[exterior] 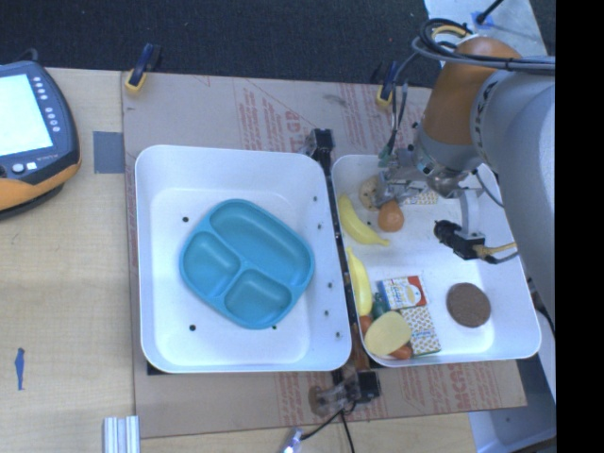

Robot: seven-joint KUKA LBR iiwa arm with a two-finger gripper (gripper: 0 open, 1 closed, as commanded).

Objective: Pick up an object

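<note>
A small brown egg-shaped object (391,218) lies near the right bin's (510,347) far edge, just below the gripper (401,185), touching a yellow banana (359,225). Another banana (361,281), a carton (404,293) and a brown disc (468,304) lie nearer. A blue tray (247,262) occupies the left bin (160,253).

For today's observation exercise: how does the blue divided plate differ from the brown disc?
The blue divided plate is far bigger than the brown disc. The plate is a rounded square with three compartments; the disc is a plain circle. The plate lies in the left bin, the disc in the right bin. Both lie flat.
</note>
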